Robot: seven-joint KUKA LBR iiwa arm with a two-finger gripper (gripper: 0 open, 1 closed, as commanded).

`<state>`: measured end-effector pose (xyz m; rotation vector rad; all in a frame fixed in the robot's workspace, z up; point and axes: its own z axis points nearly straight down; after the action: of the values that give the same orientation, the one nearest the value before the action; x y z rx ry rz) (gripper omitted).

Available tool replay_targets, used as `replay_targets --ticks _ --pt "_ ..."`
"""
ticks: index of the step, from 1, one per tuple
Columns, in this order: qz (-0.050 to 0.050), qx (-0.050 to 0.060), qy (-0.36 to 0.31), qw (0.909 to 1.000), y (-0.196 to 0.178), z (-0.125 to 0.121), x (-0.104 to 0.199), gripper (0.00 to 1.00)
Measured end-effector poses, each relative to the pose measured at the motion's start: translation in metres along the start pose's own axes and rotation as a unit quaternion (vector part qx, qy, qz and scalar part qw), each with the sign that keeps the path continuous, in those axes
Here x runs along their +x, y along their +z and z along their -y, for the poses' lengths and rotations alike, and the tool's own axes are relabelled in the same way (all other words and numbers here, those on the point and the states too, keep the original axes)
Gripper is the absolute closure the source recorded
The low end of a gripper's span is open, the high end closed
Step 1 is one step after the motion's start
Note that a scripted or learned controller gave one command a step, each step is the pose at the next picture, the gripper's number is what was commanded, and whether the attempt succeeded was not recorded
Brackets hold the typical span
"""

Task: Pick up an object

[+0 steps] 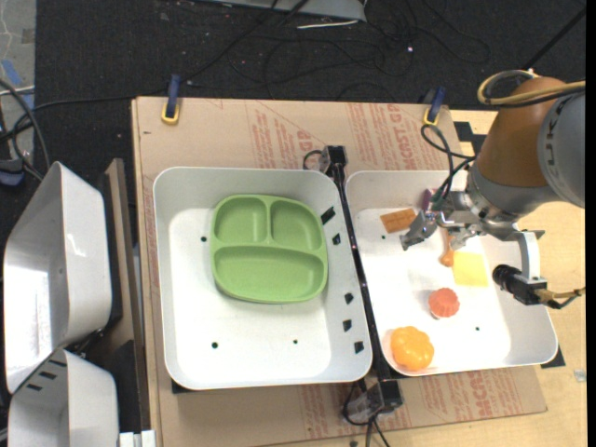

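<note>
My gripper [434, 228] hangs over the upper middle of the right bin [531, 343], reaching in from the right. A flat brown piece [398, 220] lies just to its left. A small orange piece [448, 249] sits directly under the gripper's lower side, and I cannot tell whether they touch. A yellow block [470, 270] lies below and right of the gripper. Further toward the front are a red round object [444, 303] and an orange-yellow rounded object [412, 347] at the bin's front edge.
The left bin [186, 343] holds a green divided plate [270, 248] in its upper middle. A black divider [346, 240] runs between the bins. Cables and a black fitting [521, 285] hang beside the wrist at the right.
</note>
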<state>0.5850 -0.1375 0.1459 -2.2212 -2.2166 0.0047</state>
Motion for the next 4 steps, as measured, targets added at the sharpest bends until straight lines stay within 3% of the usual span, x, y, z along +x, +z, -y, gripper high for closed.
replay_targets --ticks 1,2,4 --pt "0.0 0.0 0.0 1.0 0.054 0.001 0.001 0.0" --pt "0.0 -0.003 0.0 1.0 0.04 -0.001 0.001 1.0" --pt "0.001 -0.005 -0.002 1.0 -0.065 0.003 0.001 1.0"
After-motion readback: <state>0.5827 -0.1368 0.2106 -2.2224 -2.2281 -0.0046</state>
